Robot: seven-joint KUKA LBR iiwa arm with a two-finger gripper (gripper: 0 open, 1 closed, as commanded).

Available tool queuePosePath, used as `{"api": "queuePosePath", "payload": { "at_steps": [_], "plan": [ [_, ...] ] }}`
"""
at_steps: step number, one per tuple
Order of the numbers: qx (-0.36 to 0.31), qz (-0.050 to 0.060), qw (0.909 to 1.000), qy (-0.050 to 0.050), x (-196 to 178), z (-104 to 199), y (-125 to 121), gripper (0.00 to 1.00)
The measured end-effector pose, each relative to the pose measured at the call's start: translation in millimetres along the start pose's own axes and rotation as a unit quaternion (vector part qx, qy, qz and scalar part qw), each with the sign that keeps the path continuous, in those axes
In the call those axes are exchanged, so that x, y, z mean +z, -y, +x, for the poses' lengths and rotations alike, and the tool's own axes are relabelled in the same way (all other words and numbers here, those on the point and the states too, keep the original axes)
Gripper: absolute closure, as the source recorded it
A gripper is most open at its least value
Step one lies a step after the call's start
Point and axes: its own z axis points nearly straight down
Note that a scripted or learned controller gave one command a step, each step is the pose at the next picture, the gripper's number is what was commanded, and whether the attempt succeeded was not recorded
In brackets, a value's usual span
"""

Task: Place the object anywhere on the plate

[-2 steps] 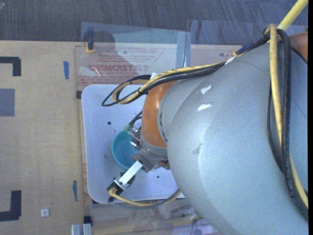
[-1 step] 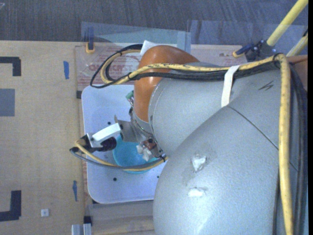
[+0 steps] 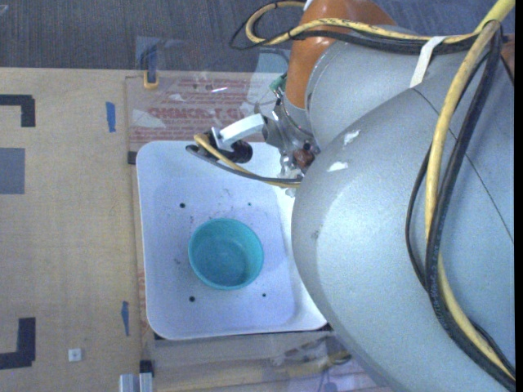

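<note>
The arm [image 3: 392, 219] looms over the bin [image 3: 163, 300]; hand state: cannot tell. Next, judging, reach toward the teal plate [image 3: 226, 254].

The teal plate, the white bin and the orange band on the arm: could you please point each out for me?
Plate [image 3: 225, 254]: camera view, on its inner floor.
Bin [image 3: 167, 182]: camera view, on bare floor near its upper left.
Orange band [image 3: 343, 11]: camera view, on its top surface.

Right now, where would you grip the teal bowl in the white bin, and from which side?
Take the teal bowl by its rim, coming straight down from above. It sits upright with its mouth open, so one finger can go inside the wall and one outside. The side facing the bin's bare floor, away from the arm, looks freest.
</note>
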Motion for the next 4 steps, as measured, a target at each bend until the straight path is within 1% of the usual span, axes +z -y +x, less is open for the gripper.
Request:
{"api": "queuePosePath", "payload": {
  "at_steps": [1, 2, 3, 4],
  "plan": [
    [0.065, 0.001, 0.9979, 0.000, 60, -23, 6, 1.00],
    [-0.030, 0.001, 0.9995, 0.002, 49, -75, 37, 1.00],
    [0.081, 0.000, 0.9967, 0.000, 52, -89, 104, 1.00],
    [0.081, 0.000, 0.9967, 0.000, 52, -89, 104, 0.00]
  ]
}}
